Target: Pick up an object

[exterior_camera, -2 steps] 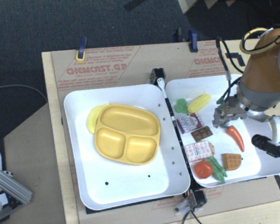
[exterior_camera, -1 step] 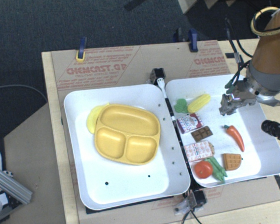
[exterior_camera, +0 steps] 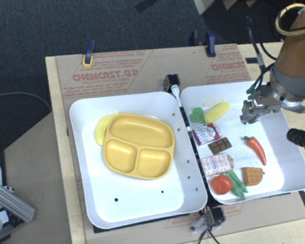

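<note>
My claw [exterior_camera: 250, 113] hovers over the upper right part of the right-hand shallow white plastic bin [exterior_camera: 294, 177], nothing between the tips; spread or pressed together, can't tell from this angle. Step in hand, I judge: approach, no pick made yet. Next move calls for choosing one toy, lining up over it and dropping straight down.

Nearest to my claw: red chilli pepper toy with green stem [exterior_camera: 256, 149], just below it. To its left, yellow corn cob toy [exterior_camera: 216, 111] and small green leafy toy [exterior_camera: 197, 115]. Below-left: red-and-white printed packet [exterior_camera: 204, 134], brown chocolate-bar piece [exterior_camera: 219, 145], second pale printed packet [exterior_camera: 217, 165]. Further down: brown waffle toy [exterior_camera: 252, 175], red tomato toy [exterior_camera: 221, 184], green bean-like toy [exterior_camera: 237, 184].

Far left, well apart from my claw: left white bin [exterior_camera: 92, 167] with yellow three-compartment plastic tray [exterior_camera: 138, 145], a yellow banana-like piece [exterior_camera: 101, 128] peeking from under its upper left edge.
</note>
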